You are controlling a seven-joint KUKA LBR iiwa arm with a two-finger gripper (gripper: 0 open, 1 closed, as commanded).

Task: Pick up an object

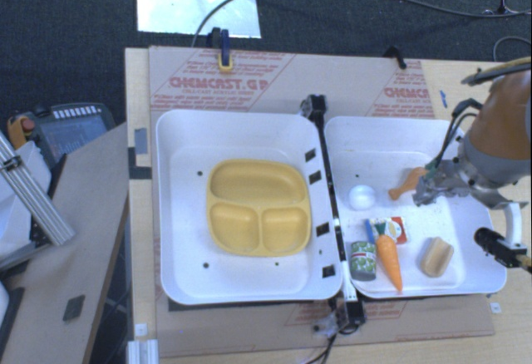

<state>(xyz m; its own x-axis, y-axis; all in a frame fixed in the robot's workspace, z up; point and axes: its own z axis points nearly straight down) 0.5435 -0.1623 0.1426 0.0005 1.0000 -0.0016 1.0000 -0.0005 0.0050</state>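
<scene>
Several small items: sitting in the right bin (478, 275), any of them a fair candidate for the pick; the left bin (179, 188) is carrying a yellow divided tray (256, 206).
Carrot (389, 261): lying along the right bin's near edge, close to its near-left corner; likely light, stiff plastic and smooth, tapering toward the near rim, so the thicker orange body just below the green top looks like the better place to close on.
Can (362, 260): standing just beside the carrot at the near-left corner, hard against the bin wall; probably rigid and round, likely to be rolling out of a loose pinch, and crowded by its neighbour.
Tan block (436, 257): resting toward the near-right part of the bin, apart from the others; it looks soft and light, easy to squeeze across its short sides.
Red packet (396, 228): lying flat behind the carrot; thin, hard to get under.
White ball (362, 197): sitting mid-bin near the left wall; smooth, prone to slipping.
Orange piece (407, 182): lying toward the far half of the bin, right beside the end effector.
End effector (426, 190): hanging low over the bin's middle, next to the orange piece; whether it is wide, narrow or gripping anything, I cannot tell.
</scene>
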